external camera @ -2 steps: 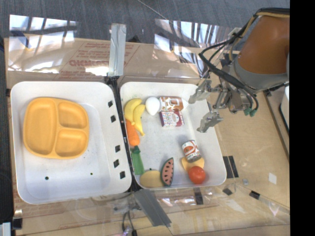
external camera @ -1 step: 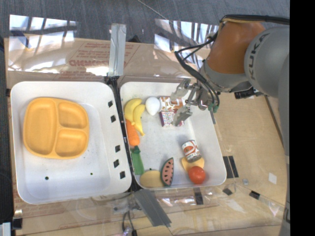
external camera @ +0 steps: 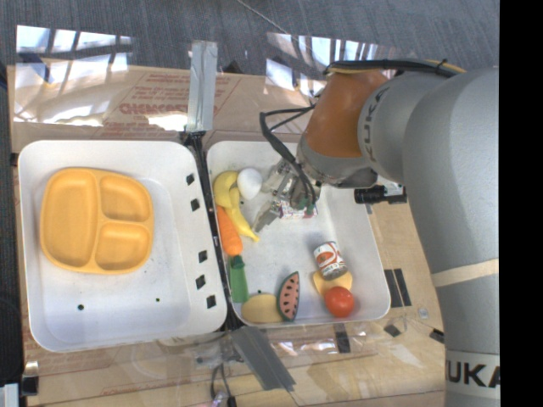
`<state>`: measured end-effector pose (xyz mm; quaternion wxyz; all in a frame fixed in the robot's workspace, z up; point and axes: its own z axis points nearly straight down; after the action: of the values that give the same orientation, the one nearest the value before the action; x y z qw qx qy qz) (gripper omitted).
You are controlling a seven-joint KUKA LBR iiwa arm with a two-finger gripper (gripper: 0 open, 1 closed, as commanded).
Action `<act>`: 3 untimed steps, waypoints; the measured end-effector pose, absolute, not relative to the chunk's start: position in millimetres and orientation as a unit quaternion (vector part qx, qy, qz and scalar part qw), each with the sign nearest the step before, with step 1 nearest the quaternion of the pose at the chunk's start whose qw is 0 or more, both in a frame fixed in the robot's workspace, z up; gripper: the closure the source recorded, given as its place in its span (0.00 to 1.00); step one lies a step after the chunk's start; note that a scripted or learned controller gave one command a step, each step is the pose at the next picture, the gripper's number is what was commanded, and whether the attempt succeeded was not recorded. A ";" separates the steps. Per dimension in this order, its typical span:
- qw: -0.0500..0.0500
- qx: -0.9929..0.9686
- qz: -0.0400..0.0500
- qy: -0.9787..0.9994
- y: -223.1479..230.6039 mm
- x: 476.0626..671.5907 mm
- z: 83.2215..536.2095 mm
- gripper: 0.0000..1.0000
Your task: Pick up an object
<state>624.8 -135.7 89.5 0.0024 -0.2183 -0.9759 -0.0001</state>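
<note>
Candidate object: a banana [external camera: 229, 200] lies in the right bin [external camera: 361, 227], against its left wall in the upper half, just left of the pincer; its long axis runs from upper left to lower right, curving toward the bin's middle.
Neighbours of the banana: a white egg-like ball [external camera: 249, 182] touches it at upper right; a carrot [external camera: 230, 231] lies just below and alongside it, and a green piece [external camera: 238, 279] follows further down the same wall.
Pincer: the gripper [external camera: 273, 203] hangs low over the upper middle of the right bin, its fingers pointing down and left toward the banana's lower end. How far they are spread cannot be told from here, and nothing can be seen between them.
Key relation: the banana lies to the left of the pincer and just beside it; my judgement is that a short move left would bring the fingers across the fruit's narrow width instead of along its length.
Other objects in the right bin: a small can [external camera: 330, 259], a tomato [external camera: 339, 301], a watermelon slice [external camera: 289, 296] and a pale yellow piece [external camera: 262, 308] sit in the lower part of the frame, well apart from the pincer.
Left bin [external camera: 51, 312]: it bears an orange divided tray [external camera: 96, 220].
Arm: the single arm [external camera: 441, 168] enters from the right of the frame.
Progress: as judged, no pick is yet made.
</note>
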 end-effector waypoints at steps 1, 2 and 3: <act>-0.002 -0.168 0.000 -0.986 -195.2 549.8 93.7 0.00; -0.002 -0.022 0.000 -1.000 -208.8 517.3 93.9 0.00; -0.002 -0.074 0.000 -0.997 -181.1 538.9 93.1 0.00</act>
<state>538.9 -181.1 93.1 -0.0021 -0.0744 -0.9972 0.0000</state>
